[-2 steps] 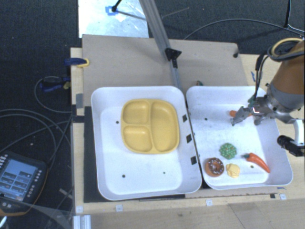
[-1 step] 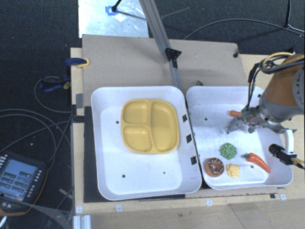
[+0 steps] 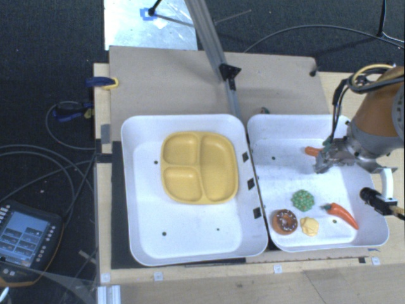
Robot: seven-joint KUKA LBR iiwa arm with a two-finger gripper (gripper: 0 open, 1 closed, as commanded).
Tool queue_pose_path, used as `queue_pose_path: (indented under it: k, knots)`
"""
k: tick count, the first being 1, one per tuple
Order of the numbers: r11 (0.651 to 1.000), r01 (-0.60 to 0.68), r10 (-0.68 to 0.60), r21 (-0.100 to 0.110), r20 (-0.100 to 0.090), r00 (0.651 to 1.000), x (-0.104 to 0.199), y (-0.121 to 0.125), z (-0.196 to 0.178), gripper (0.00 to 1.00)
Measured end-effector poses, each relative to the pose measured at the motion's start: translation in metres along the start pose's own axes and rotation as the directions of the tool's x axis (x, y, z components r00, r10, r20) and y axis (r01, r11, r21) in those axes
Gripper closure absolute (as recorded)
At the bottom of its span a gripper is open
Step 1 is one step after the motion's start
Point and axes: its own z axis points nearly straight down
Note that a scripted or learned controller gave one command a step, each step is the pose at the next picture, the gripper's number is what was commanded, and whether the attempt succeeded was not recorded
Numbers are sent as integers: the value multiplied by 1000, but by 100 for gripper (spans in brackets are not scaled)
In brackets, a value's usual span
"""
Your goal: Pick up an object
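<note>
the left white shallow bin (image 3: 145, 233) carries a yellow plastic plate with three compartments (image 3: 199, 167). the right white bin (image 3: 278, 138) has the grey arm's gripper (image 3: 326, 162) low over its upper part (if its fingers are apart or together i cannot tell). an orange piece (image 3: 311, 151) lies just beside it. near the front lie an orange carrot (image 3: 342, 213), a green round bumpy toy (image 3: 303, 200), a brown donut (image 3: 285, 221) and a small yellow piece (image 3: 309, 226).

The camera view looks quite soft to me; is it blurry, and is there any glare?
Camera view: slightly soft all over, so the small toys like the carrot lack fine detail; the floor patch at the top is washed-out bright; light is even, with faint shadows inside the white bins.
</note>
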Motion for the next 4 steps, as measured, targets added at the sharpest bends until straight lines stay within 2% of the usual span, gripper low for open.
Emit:
queue_pose_path:
  k: [1,3,4]
  knots:
    - [1000,0,0,-4,2,1000,-8,-2,-61,100]
    - [1000,1,-1,-5,3,1000,-24,-4,-159,100]
    - [1000,11,-11,1,-2,1000,34,9,-146,100]
